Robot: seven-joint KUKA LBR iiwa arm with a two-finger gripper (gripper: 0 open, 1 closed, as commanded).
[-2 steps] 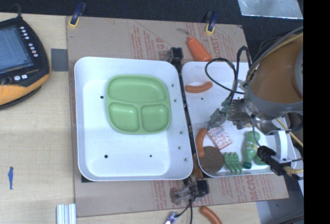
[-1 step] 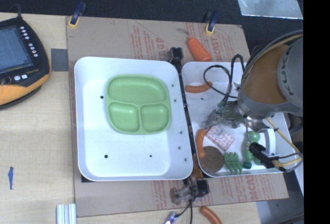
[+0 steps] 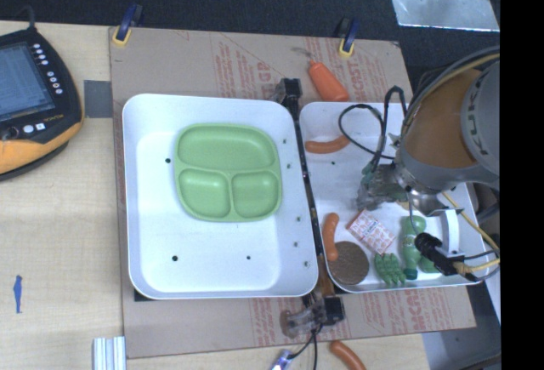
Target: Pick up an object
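The right bin [image 3: 340,117] holds a sausage [image 3: 325,145] near its back, a carrot [image 3: 329,235] along its left wall, a brown round disc [image 3: 348,264], a red-and-white patterned packet [image 3: 371,229] and green toy pieces [image 3: 401,262] at the front. My gripper [image 3: 376,187] hangs over the middle of this bin, just behind the packet, under the grey and orange arm [image 3: 446,130]. Dark cables cross in front of it and I see nothing held in it. The left bin [image 3: 153,190] carries a green divided plate [image 3: 228,170].
An orange carrot [image 3: 326,82] lies on the cardboard behind the right bin, another [image 3: 350,355] at the front edge. A teach pendant [image 3: 30,100] rests on the bench at far left. Clamps [image 3: 126,24] hold the cardboard's back edge.
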